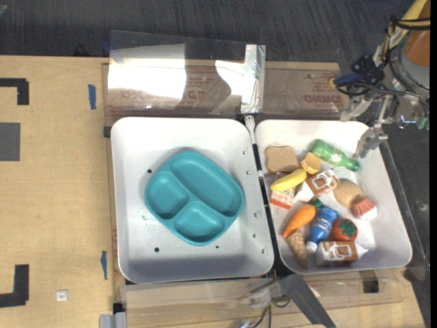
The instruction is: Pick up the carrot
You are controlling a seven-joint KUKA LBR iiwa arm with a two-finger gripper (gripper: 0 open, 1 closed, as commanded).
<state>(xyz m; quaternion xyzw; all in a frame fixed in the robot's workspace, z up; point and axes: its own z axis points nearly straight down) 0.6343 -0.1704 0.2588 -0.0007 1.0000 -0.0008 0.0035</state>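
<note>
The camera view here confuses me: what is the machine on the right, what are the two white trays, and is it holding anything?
You are looking down at a slant from one fixed camera above a bench. The machine is a robot arm reaching in from the right; its gripper, a two-finger claw, hangs over the far right corner of the right bin with nothing between its fingers. That bin holds toy food: an orange carrot, which it is meant to pick up, a banana, a slice of bread, a tomato and a green bottle. The left bin holds a teal divided plate.
</note>
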